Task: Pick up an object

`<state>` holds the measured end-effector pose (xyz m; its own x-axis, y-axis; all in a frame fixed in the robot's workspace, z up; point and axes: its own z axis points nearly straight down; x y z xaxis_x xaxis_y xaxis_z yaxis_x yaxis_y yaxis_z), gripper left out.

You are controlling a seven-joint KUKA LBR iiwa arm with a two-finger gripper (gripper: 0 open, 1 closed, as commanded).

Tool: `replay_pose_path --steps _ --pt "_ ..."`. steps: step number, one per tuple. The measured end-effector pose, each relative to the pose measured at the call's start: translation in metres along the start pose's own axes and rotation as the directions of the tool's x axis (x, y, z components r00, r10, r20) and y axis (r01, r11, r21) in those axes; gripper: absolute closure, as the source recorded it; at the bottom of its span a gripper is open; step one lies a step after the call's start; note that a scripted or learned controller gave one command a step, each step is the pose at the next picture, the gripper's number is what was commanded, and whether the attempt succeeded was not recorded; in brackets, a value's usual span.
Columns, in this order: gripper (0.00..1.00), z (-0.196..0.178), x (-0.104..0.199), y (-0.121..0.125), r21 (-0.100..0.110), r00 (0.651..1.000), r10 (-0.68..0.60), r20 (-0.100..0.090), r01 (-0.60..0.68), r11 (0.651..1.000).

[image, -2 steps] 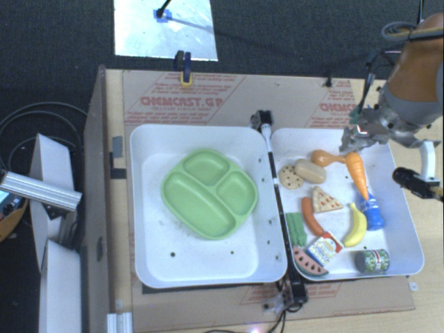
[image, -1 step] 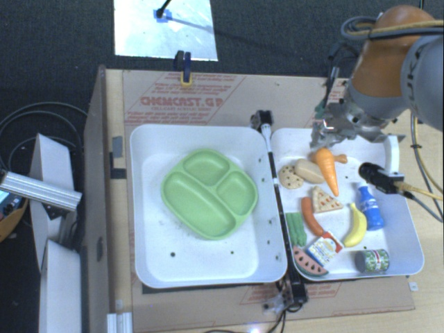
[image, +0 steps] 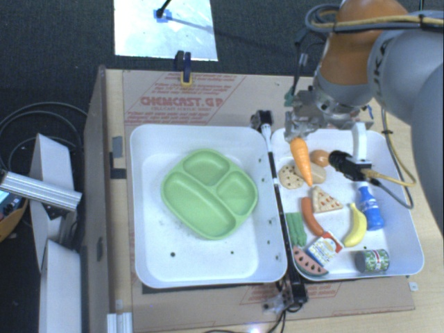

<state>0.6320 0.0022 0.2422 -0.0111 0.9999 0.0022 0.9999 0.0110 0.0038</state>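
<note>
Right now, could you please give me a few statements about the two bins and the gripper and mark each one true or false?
1. The green divided plate lies in the left bin. True.
2. The banana lies on the green divided plate. False: it lies in the right bin, beside the blue bottle.
3. The gripper is above the top end of the carrot. True.
4. The watermelon slice is at the far end of the right bin. False: it is at the near end, by the divider.
5. The green can stands in the left bin. False: it lies in the right bin's near corner.
</note>
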Motion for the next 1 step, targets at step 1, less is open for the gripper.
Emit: replay_pose_path --steps 1 --pt "1.00 0.0365 -0.0197 -0.0317 0.007 1.000 0.012 0.002 -0.012 1.000"
